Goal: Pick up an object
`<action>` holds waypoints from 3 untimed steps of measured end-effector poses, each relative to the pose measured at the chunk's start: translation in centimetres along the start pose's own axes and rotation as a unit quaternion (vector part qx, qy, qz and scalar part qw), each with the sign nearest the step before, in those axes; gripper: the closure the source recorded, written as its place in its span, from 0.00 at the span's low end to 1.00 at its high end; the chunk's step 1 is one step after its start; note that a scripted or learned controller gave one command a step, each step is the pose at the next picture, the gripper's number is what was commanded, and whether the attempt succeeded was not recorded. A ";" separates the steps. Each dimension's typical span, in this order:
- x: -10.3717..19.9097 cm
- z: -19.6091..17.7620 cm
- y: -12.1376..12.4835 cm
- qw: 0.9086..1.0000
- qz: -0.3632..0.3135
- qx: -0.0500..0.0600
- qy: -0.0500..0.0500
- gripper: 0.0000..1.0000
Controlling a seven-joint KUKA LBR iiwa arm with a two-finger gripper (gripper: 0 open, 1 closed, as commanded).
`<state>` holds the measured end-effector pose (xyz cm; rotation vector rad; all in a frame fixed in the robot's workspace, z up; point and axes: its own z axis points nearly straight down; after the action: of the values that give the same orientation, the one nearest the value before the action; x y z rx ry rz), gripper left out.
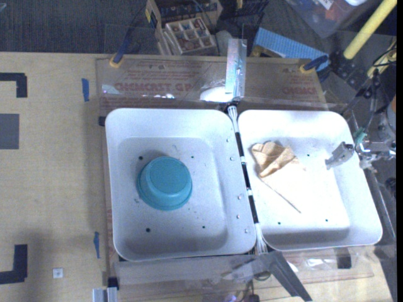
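Camera view is showing two white bins sitting side by side on the bench: the left bin (119, 137) is holding a teal bowl (165, 182) lying upside down near its middle, and the right bin (327, 231) is holding a crumpled tan cloth (272, 157) near its left wall, with a thin stick (281, 195) lying just below the cloth. The gripper (340, 155) is hanging over the right bin's right edge, well apart from the cloth, nothing between its fingers; how wide it is standing I cannot tell.

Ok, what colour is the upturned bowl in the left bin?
Teal blue. The bowl shows clearly in the camera view, on the left bin's white floor.
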<state>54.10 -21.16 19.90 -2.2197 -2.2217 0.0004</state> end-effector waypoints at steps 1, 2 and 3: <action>6.8 10.3 7.2 0.998 -0.055 -0.006 -0.002 0.00; 11.5 10.5 6.8 0.996 -0.086 -0.009 -0.003 0.00; 11.5 9.4 6.9 0.996 -0.085 -0.011 -0.001 1.00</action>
<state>61.03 -9.64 10.47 -2.0342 -2.4149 -0.0212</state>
